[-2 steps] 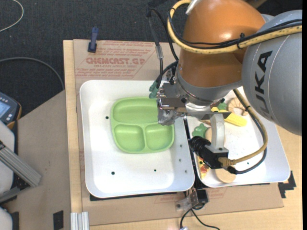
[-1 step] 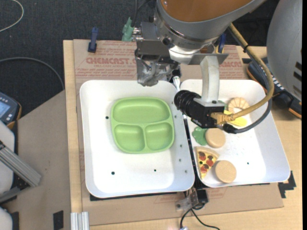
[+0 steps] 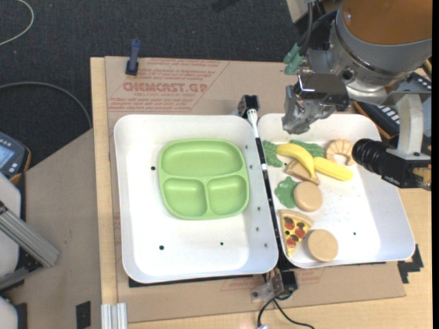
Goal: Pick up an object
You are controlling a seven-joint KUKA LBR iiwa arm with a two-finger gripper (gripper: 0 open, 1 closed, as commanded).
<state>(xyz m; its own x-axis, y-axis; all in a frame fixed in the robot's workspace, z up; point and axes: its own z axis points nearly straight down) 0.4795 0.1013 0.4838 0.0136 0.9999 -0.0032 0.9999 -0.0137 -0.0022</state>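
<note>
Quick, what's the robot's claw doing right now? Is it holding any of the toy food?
Gripper: above the right bin's far edge, nothing visibly held; open or closed cannot be told.

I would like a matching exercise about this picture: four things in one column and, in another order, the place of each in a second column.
Things:
1. green divided plate
2. banana
3. pizza slice
4. gripper

Places:
A. near the front left corner of the right bin
B. above the back left part of the right bin
C. in the left bin
D. among the toy food in the back half of the right bin

Pairs: 1-C, 2-D, 3-A, 4-B
</note>
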